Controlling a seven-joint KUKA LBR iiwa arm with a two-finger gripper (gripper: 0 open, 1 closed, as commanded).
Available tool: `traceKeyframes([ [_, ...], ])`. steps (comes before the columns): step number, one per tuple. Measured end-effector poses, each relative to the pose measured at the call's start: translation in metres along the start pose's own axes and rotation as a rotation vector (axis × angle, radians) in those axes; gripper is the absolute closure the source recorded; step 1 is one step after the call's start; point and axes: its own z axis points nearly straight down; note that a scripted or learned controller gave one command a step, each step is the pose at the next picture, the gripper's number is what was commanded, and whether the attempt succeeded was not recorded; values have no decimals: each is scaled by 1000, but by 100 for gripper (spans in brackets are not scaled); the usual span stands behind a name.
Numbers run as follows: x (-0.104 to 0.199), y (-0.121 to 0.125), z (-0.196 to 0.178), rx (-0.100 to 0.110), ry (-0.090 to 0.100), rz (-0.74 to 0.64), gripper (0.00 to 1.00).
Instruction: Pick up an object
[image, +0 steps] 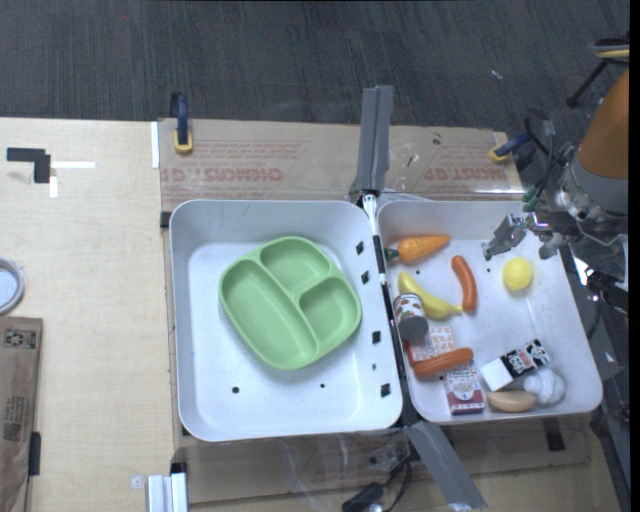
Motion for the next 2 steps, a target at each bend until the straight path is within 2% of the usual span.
traceKeyframes([
  [1, 5, 17, 101, -9, 9, 129, 0],
  [2, 13, 36, 113, -11, 9, 256, 0],
])
